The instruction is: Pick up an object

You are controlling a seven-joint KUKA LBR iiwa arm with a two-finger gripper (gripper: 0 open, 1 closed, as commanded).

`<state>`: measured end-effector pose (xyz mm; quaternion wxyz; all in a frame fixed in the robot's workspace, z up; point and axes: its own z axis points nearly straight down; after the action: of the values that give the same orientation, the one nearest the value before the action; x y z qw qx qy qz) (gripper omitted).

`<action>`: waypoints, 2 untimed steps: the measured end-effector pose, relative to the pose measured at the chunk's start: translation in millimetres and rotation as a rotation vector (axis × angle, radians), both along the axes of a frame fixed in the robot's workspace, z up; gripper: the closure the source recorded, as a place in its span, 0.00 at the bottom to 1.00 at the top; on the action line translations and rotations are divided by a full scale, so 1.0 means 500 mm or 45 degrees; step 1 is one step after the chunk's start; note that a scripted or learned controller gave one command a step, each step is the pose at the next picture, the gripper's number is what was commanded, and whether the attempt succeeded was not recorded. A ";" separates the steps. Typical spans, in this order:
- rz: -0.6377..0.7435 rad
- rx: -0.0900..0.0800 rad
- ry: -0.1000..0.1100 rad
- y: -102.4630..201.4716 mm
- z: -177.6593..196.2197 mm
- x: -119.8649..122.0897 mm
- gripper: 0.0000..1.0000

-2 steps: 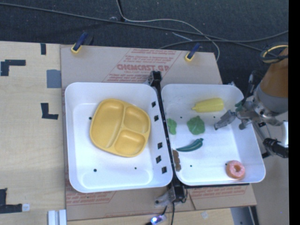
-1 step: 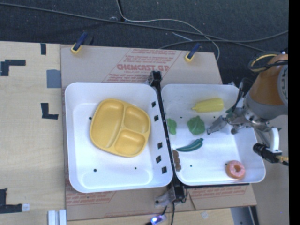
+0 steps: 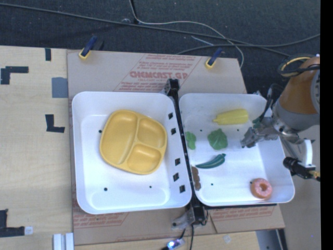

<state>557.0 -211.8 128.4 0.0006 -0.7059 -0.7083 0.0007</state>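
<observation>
Objects for picking lie in the right bin [image 3: 270, 163]: a yellow corn cob [image 3: 231, 117] near the far wall, a green leafy piece [image 3: 217, 138] at the centre, a smaller green piece [image 3: 190, 140] by the left wall, a dark green pepper [image 3: 212, 162] below them, a brown item [image 3: 196, 177] at the left wall, and a pink doughnut [image 3: 260, 188] in the near right corner. Gripper [image 3: 248, 139] hangs low over the bin's right part, just right of the leafy piece and below the corn, nothing visible between its fingers; whether they are spread or closed cannot be told. Left bin [image 3: 86, 155] holds a yellow divided plate [image 3: 133, 141].
</observation>
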 end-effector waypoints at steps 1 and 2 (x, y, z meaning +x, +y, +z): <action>-0.004 -0.002 -0.006 -0.016 0.102 -0.010 1.00; -0.002 -0.003 -0.008 -0.016 0.209 -0.007 1.00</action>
<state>553.5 -219.7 232.7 -0.0024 -0.7065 -0.7077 -0.0009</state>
